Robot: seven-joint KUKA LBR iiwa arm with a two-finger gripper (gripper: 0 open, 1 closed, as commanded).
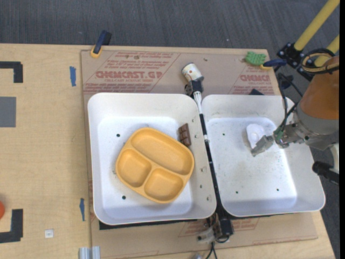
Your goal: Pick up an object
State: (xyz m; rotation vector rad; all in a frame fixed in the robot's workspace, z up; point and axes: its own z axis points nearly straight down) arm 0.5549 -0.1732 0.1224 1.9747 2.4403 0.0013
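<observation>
looking down at the right bin (302,196), i see the jaws (261,145) low over its floor, whether apart or together i cannot tell, with a small white object (254,133) lying just up-left of the tip, nearly touching it.

The brown board (135,72) under the 2 white bins carries red print. Behind the left bin (102,144) its large letters read roughly "CHEMCAST", followed by characters like "G P"; the smaller lines above and below them are too blurred to read. Behind the right bin (302,198), a partly hidden repeat starts "CHEMCA".
</observation>
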